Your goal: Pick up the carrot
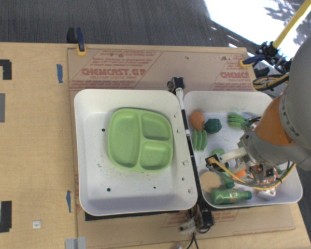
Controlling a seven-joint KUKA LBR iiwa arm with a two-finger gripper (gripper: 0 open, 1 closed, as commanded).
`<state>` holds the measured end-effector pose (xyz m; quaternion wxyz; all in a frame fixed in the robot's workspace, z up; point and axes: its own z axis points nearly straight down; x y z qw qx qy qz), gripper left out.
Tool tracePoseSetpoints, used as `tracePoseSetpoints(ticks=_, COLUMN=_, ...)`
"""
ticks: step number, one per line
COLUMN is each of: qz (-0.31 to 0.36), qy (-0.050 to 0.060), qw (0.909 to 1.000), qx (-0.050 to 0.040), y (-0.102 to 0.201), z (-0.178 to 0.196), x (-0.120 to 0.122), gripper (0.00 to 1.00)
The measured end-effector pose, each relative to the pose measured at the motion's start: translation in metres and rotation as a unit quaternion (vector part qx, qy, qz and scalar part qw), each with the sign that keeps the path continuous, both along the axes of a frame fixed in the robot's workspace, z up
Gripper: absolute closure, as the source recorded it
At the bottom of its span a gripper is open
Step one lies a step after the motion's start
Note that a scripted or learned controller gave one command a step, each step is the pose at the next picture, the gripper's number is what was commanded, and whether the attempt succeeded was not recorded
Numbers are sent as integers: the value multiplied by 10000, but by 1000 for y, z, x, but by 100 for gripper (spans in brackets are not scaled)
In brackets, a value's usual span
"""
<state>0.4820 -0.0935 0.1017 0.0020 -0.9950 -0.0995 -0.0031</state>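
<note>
- Two shallow white bins are seen side by side on the table [31,154]: the left bin [88,139] and the right bin [290,191].
- A light green divided plate [140,139], with three compartments, is laid flat in the left bin.
- The grey arm [295,108], with its orange band [272,126], is reached into the right bin from the right and is lowered over the bin's near half.
- The hand [238,174] is placed low over the near part of the right bin, amid yellow and black cables; whether it is spread or pressed together cannot be told, as it is masked by the wrist and wiring.
- The carrot [237,175] is made out as a small orange patch with a green top, lying on the bin floor right under the hand; whether it is gripped cannot be told.
- A green bottle [229,195] is laid on its side near the front wall, just below the carrot.
- An orange-brown egg-shaped item [197,120] is set near the far left corner of the right bin, with a dark green piece [213,125] just beside it.
- A green ridged vegetable [199,139] is laid below the egg-shaped item, close to the left wall.
- Another green item [237,120] is placed further right, near the arm.
</note>
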Motion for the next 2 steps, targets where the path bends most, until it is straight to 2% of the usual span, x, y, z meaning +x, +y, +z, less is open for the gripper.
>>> tracePoseSetpoints(ticks=1, qz=9, qy=6, qw=10000, qx=8, y=1, z=9, x=0, gripper=100)
tracePoseSetpoints(ticks=2, qz=501, qy=17, qw=9987, qx=8, y=0, z=-9, x=-1, gripper=100)
